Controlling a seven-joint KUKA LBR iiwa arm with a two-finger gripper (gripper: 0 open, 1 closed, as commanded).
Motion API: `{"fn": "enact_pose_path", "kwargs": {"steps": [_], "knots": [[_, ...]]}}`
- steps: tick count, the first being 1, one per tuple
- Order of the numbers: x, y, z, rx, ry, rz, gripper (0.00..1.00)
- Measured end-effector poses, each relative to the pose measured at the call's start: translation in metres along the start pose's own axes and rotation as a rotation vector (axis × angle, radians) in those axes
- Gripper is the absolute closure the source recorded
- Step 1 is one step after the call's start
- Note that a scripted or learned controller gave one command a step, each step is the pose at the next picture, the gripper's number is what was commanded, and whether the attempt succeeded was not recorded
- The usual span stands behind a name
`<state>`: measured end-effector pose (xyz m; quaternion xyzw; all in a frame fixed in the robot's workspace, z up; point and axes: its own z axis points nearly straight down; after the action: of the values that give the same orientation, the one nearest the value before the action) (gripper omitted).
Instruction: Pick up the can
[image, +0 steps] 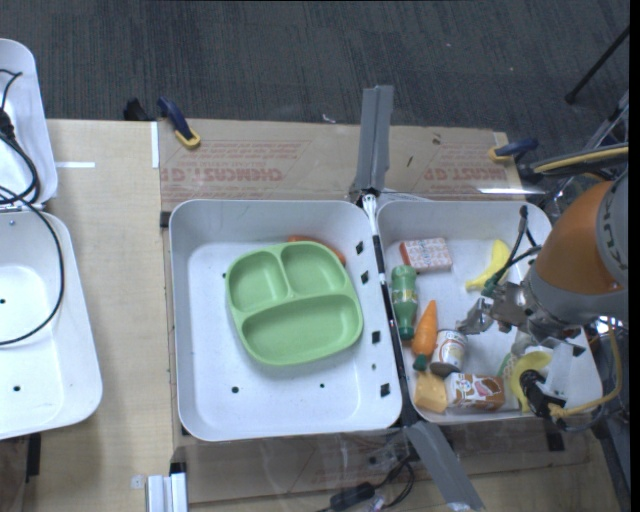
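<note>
In the right bin (455, 212), nearest the front, a brown packet (474, 391) and a yellow piece (430, 393) lie just before the can (449, 350), which sits beside the carrot (425, 328) and green bottle (404, 299); a patterned box (426, 255) and a banana (490, 266) lie farther back. The pincer (478, 318) hangs just right of the can, and I cannot tell if it is apart or together. The left bin (190, 330) holds a green divided plate (294, 301).

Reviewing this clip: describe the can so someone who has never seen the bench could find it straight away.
Start at the right-hand white bin, the one the grey and orange arm reaches into. Near the middle of its floor, just right of the orange carrot and above the brown packet, sits the can. It is the one small cylinder there with a silvery metal rim and a white and red label.
</note>
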<state>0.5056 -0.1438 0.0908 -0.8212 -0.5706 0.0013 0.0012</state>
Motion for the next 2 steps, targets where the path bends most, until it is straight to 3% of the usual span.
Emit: {"fn": "enact_pose_path", "kwargs": {"steps": [1,2], "knots": [[0.027,-0.005,-0.075,-0.001,-0.001,0.086,0.00],[0.039,0.006,0.000,0.000,-0.001,0.068,0.00]]}}
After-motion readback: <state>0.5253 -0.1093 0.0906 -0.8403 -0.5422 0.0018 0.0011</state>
